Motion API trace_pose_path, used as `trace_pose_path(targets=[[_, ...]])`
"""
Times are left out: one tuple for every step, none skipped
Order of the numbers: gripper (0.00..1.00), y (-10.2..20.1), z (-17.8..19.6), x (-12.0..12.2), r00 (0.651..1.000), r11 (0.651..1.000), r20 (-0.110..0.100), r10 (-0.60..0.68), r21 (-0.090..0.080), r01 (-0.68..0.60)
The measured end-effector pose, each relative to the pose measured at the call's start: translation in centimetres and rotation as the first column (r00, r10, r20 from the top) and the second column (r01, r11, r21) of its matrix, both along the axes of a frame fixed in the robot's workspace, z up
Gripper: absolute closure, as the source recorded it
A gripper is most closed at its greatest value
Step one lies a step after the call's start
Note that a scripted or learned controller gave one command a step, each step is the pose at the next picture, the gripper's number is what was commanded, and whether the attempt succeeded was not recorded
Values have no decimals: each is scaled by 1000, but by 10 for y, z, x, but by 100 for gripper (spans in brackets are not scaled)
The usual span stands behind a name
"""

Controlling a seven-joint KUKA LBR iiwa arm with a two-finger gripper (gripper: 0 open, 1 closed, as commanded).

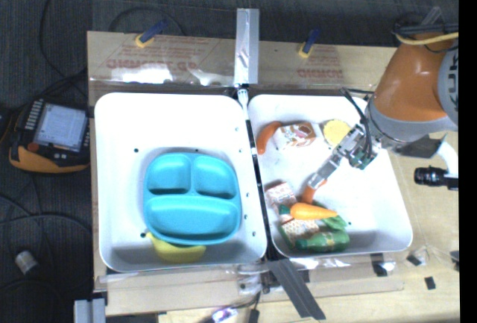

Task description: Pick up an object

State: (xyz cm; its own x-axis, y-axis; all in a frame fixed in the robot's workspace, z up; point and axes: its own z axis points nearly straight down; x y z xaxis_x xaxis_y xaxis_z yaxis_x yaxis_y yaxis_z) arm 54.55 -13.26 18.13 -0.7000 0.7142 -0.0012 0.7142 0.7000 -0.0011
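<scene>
1. In the left bin (119,165) lay one blue sectioned tray (192,197), and under its near edge one yellow thing (177,251) poked out. Both sat well apart from the pincer, so they were in little danger of being disturbed.

2. In the right bin (387,202), near the dividing wall, five or so items crowded together: one curved orange piece (266,134) touching one pale wrapped packet (294,136) at the far side, one yellow item (335,130) further right, then at the near side one small brown-and-white packet (279,195), one toy carrot (314,212) and one green packet (319,236) stacked beneath it.

3. Just above the carrot's far end hung the pincer (316,183), slanting down from the right. Whether its tips were spread or pressed together I cannot tell; nothing was plainly seen between them.

4. The likely target seemed to be the carrot. As it rested on the green packet, beside the brown one, a descent could have pushed it off, or nipped two things at once.

5. The carrot's rounded, tapered body could have squirted out of a slanted grip.

6. On the surface, to the right, one arm (414,94) reached in.
</scene>
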Motion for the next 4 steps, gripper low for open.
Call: trace_pose_path(targets=[[0, 32, -55, -23, 984, 985, 31, 175, -4, -175], [0, -17, 38, -60, 999, 999, 1, 33, 0, -33], [0, 18, -80, -58, 972, 972, 11, -234, 3, 234], [100, 22, -70, -57, 973, 973, 6, -230, 10, 230]])
